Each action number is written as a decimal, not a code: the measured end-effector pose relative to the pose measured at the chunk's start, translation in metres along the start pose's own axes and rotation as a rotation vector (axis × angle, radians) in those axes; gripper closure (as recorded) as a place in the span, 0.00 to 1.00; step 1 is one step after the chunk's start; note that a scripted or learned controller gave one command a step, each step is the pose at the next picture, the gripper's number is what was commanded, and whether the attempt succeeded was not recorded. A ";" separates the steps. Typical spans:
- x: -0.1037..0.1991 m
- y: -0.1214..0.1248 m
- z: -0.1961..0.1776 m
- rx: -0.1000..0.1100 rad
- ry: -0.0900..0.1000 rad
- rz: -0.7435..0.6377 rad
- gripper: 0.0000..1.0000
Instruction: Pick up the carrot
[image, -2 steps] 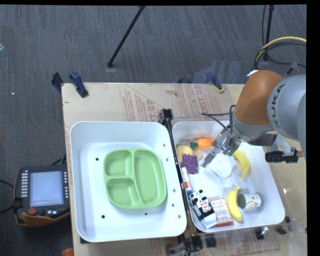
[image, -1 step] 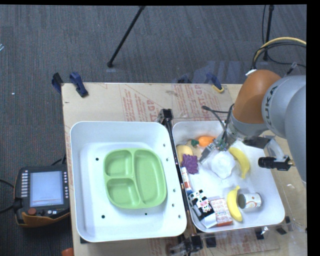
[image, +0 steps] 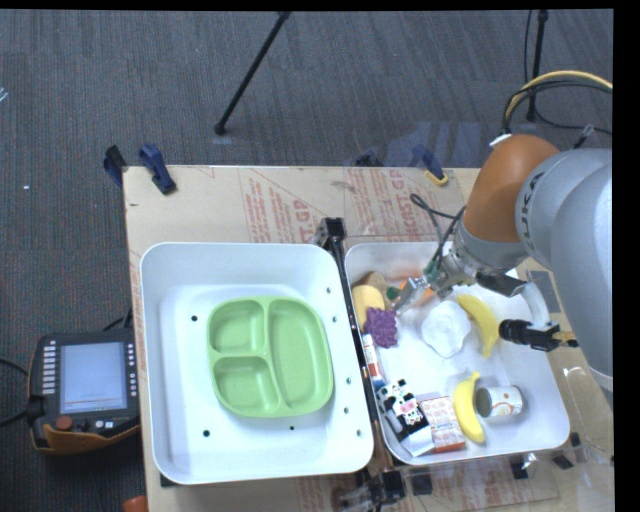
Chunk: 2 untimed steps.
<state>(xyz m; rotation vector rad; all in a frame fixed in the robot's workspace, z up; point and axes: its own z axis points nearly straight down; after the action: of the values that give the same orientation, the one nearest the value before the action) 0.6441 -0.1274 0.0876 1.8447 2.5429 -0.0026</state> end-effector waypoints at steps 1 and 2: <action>-0.037 -0.011 0.000 -0.001 0.001 0.359 0.00; -0.019 -0.007 0.001 0.004 0.003 0.527 0.00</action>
<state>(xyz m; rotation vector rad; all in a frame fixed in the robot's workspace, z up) 0.6434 -0.1478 0.0862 2.4468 1.9776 -0.0043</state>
